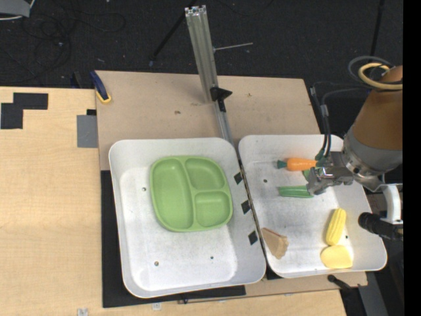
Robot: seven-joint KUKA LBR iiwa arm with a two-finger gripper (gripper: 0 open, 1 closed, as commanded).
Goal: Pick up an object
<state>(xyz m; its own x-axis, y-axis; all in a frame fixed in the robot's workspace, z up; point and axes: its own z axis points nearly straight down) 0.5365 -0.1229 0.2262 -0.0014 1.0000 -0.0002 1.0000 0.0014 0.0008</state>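
The gripper (320, 176) is seen low over the right bin (263, 151), at the end of the grey arm (375, 127) reaching in from the right. Its metal parts are small and blurred, so whether it is released or clenched cannot be told. Nothing can be made out in its grasp.

Just beside it, on its far side, an orange carrot-shaped toy (301, 164) with a green tip is laid flat; on its near side a slim green stick-like piece (294, 191) is laid, its right end close to or under the gripper. Contact with either cannot be judged.

Further toward the near right corner, a yellow corn-shaped toy (335, 226) with a ribbed surface is set on a slant, and a smooth rounded yellow lump (337, 257) is found just below it. A tan wedge (276, 243) is placed near the bin's near left edge. The middle of the speckled white floor is left open between these things.

The arm's bulk is cut off by the picture's right side, and part of the bin's right rim is hidden behind it.

In the left bin (131, 170), a smooth green three-compartment plate (191, 193) is set, with bare floor around it. Both bins are carried on a brown desk (158, 104), from which a ribbed metal post (204, 51) rises.
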